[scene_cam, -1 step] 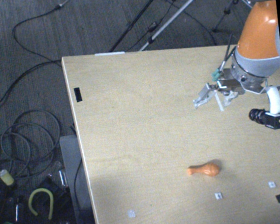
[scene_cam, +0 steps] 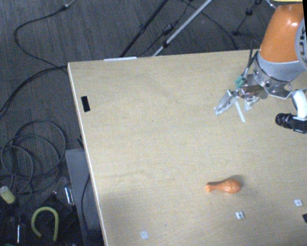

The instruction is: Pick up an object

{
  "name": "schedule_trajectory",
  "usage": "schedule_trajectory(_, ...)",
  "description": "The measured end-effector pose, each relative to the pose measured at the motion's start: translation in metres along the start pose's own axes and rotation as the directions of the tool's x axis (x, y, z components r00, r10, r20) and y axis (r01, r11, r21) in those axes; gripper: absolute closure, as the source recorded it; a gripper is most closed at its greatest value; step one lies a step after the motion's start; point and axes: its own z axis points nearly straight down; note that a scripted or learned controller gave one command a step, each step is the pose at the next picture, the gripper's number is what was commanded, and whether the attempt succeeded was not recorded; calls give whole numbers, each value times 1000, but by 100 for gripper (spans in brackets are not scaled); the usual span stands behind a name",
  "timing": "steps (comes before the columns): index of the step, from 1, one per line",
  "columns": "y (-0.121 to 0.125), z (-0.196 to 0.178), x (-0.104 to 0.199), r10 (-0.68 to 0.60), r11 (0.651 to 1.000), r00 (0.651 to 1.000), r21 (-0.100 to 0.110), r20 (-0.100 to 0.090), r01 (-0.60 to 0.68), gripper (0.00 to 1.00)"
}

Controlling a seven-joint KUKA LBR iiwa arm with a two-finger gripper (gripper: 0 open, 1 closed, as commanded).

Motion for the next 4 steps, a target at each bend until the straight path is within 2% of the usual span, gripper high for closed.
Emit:
schedule_trajectory(1, 47, 129, -37, 35, 999, 999, 1, 1, -35, 0)
schedule_trajectory(2, 50, 97, -57, -187, 982, 982, -2, 3, 187, 0)
schedule_trajectory(3, 54, 128, -19, -469, 883, 883, -3, 0, 469, 0)
schedule_trajectory(4, 55, 118, -18, -468, 884, 884, -7, 0, 468, 100)
